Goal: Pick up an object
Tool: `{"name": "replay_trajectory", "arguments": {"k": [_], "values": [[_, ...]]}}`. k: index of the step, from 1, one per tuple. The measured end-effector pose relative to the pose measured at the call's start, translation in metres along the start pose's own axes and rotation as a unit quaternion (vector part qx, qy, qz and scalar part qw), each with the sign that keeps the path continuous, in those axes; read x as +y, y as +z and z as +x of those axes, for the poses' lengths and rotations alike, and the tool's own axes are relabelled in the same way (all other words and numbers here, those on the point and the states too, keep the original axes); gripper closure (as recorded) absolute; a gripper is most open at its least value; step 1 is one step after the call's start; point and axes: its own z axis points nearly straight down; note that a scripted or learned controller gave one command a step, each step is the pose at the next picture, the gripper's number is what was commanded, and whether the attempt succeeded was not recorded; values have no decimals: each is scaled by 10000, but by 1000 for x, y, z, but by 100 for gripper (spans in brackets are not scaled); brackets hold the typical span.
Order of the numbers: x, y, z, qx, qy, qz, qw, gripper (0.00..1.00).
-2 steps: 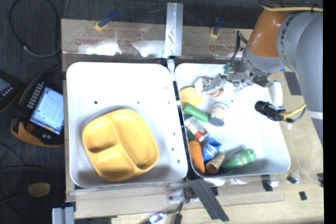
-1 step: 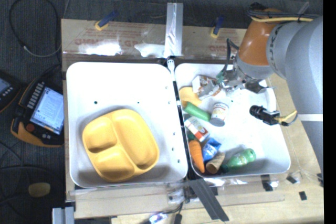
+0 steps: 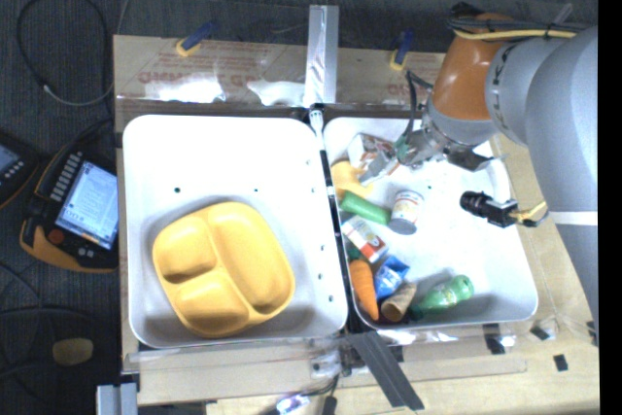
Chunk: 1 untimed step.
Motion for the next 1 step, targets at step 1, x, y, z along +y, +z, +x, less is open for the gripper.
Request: {"name": "replay_trajectory", "arguments": {"k": [1], "values": [[-1, -6, 2, 25, -6, 29, 10000, 100]]}}
